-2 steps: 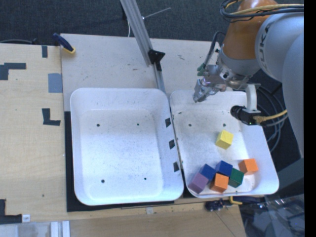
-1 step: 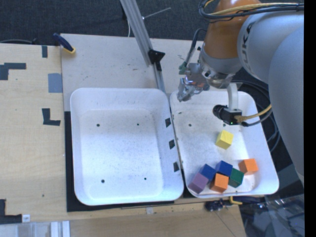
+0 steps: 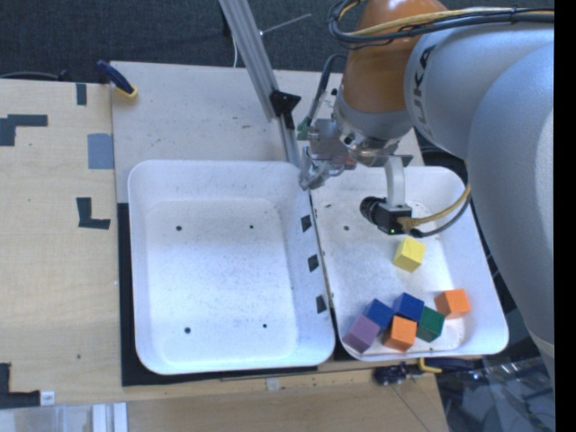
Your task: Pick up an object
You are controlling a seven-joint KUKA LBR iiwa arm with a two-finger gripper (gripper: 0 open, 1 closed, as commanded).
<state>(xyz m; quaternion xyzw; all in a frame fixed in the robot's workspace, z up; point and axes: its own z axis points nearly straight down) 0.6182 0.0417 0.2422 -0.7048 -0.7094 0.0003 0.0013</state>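
Several small cubes lie in the right bin. A yellow cube sits alone near the bin's middle. Toward the front edge, an orange cube, two blue cubes, a green cube, a second orange cube and a purple cube are clustered. My gripper hangs at the back of the bins, over the wall between them, well away from every cube. Nothing shows in it.
The left bin stands beside the right one. A slanted metal pole rises just behind the gripper. The arm's big grey body covers the right side. A black unit with a cable hangs over the right bin's back.
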